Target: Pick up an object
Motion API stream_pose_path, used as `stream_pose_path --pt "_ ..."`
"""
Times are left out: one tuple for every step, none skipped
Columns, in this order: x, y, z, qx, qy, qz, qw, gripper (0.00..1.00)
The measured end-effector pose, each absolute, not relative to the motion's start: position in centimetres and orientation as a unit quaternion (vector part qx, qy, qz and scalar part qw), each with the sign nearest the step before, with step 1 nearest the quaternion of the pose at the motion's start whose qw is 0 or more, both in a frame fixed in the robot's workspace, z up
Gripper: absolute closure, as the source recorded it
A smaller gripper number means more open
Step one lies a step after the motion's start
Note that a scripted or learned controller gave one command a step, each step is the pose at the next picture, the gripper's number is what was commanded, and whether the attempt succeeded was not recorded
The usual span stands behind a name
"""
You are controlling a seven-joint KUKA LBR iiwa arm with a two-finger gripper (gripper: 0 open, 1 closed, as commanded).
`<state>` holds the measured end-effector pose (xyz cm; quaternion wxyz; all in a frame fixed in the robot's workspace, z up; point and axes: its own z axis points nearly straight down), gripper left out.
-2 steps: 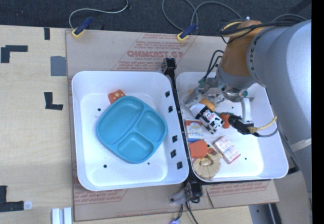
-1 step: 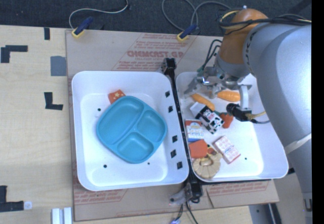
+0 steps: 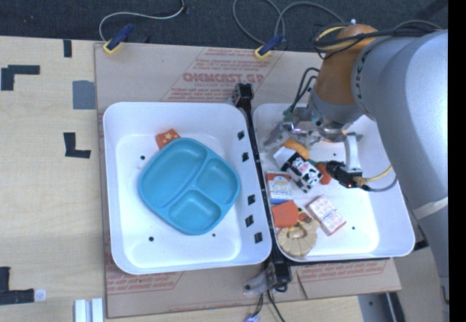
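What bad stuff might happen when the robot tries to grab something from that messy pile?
1. The toys in the right bin lie packed together, touching, so the gripper might pinch two at once or shove neighbours aside.
2. The gripper works close to the divider between the bins, so it might bump that wall.
3. The round biscuit-like piece lies flat and may slip from a grip.

- I am reading red print, seemingly "CHEMCAST GP", on the brown board [image 3: 211, 76] lying under the bins
- I am finding the print on the small packets too tiny to read
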<state>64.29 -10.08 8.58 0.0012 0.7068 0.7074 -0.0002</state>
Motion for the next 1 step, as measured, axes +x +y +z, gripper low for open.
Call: stream_pose_path --pt "64.32 -10.11 9.57 0.707 0.708 -0.0002 0.002 1.0"
